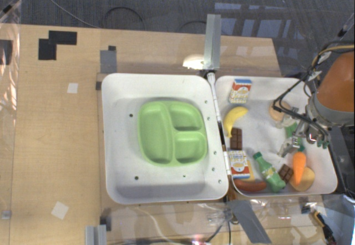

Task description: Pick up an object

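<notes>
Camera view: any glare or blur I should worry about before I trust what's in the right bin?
Camera view: a bright glare spot sits on the bench behind the bins, off the objects; the gripper region is dark and cluttered, fingers hard to read; the carrot and green bottle look sharp enough.

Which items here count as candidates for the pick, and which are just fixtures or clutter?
Job-related: gripper over the right bin; in that bin, banana, carrot, green bottle, chocolate bar, two small cartons, sausage.

Lying about: green divided plate in the left bin, black markers on the bench, cables.
</notes>
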Motion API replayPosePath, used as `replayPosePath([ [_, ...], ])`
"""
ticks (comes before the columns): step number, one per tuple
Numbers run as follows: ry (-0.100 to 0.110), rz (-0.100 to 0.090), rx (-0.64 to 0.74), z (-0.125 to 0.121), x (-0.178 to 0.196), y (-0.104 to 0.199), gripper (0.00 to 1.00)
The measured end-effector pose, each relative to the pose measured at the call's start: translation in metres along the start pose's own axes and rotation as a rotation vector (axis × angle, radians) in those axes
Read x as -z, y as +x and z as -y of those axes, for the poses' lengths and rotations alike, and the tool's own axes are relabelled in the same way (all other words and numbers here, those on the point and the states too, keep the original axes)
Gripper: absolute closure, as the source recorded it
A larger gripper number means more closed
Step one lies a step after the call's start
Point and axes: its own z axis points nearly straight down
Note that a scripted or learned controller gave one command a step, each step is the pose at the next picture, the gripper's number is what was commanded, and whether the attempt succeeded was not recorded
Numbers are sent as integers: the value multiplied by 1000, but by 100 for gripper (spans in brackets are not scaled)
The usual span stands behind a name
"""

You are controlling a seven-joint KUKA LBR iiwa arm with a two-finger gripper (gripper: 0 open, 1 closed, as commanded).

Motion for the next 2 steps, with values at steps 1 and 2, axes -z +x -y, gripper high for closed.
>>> replayPosePath([
  [1, 0, 3, 111, 7, -9, 24, 0],
  [2, 2, 19, 117, 6, 6, 19, 100],
])
